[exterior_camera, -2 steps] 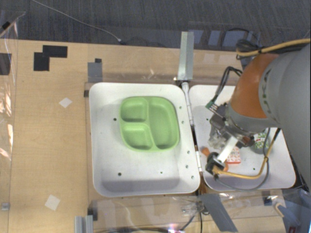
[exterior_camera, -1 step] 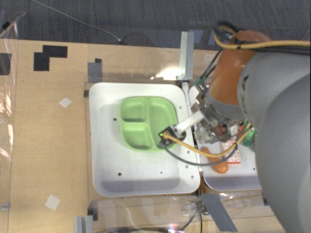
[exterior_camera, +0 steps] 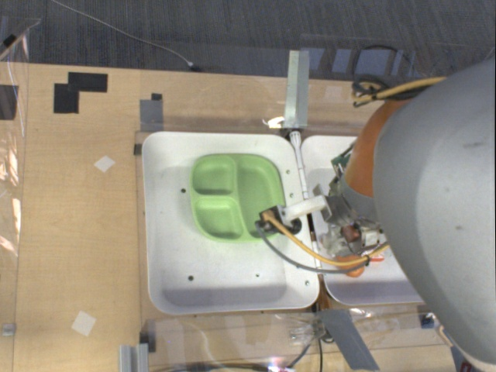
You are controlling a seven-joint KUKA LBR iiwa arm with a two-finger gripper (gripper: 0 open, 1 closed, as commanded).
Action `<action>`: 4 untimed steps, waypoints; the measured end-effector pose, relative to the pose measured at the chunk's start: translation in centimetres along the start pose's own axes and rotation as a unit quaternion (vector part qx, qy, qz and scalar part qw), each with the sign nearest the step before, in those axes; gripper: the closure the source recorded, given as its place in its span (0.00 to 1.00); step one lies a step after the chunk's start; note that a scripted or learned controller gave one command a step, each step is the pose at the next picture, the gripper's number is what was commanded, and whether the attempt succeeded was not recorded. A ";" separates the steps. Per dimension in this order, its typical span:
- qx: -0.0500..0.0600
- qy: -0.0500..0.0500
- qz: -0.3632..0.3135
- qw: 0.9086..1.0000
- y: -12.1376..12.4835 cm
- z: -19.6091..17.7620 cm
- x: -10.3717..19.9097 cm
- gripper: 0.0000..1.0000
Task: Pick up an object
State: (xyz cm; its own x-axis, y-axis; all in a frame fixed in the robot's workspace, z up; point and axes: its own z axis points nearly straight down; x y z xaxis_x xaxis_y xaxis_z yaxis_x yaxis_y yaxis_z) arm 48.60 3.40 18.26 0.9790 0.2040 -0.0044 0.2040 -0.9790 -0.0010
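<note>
Two shallow white bins sit side by side on my table (exterior_camera: 77,231), and the only loose thing I can make out is a green divided tray (exterior_camera: 232,192). It lies flat in the left bin (exterior_camera: 167,208), right of that bin's middle and nearer its far wall than its near one. The tray has three compartments: two smaller ones on its left side and one long one on its right. Nothing lies in any of them.

The arm (exterior_camera: 442,208) comes in from the right and hangs over the right bin (exterior_camera: 322,161), its grey bulk and orange band (exterior_camera: 364,161) covering most of that bin. The tool (exterior_camera: 350,239) sits low over the right bin's left part, just beside the wall that the bins share and apart from the tray. From this slant I cannot tell whether the tool is released or clenched, and I see nothing held in it.

A few black patches (exterior_camera: 77,91) mark the table's far left corner.
</note>
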 end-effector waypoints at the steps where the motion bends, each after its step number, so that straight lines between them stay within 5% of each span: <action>1: -0.001 0.002 -0.202 0.979 7.7 -0.2 -1.5 1.00; 2: -0.002 0.004 -0.461 0.887 3.0 -3.5 -0.4 1.00; 3: -0.001 0.002 -0.195 0.981 4.5 -3.0 -0.8 1.00; 4: 0.000 0.004 -0.001 1.000 0.4 -8.7 0.1 1.00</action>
State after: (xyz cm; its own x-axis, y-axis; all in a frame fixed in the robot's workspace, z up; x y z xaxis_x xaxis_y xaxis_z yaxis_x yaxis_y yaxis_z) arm 48.77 3.00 26.93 0.9786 0.2059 0.0036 0.2059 -0.9786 -0.0015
